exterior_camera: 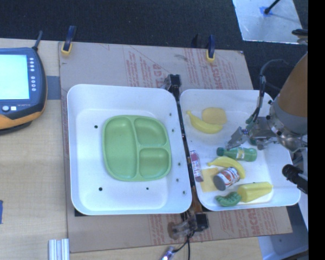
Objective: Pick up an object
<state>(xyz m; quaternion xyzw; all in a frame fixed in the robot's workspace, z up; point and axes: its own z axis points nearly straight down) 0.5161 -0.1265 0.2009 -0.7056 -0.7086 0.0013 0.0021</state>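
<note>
From the camera view, the left bin [76, 145] carries a green divided plate [136, 147] at its centre. The right bin [284, 199] holds the pickable clutter: a banana [203, 125] and pale yellow round piece [214, 114] toward 11 o'clock, a green bottle [239, 154] near centre, a small can [226, 177] and yellow block [254, 190] toward 6 o'clock. The gripper [241, 137] sits at 3 o'clock, just above the bottle; whether it is spread or pinching cannot be told. A tablet [13, 88] lies at the bench's 9 o'clock.
</note>
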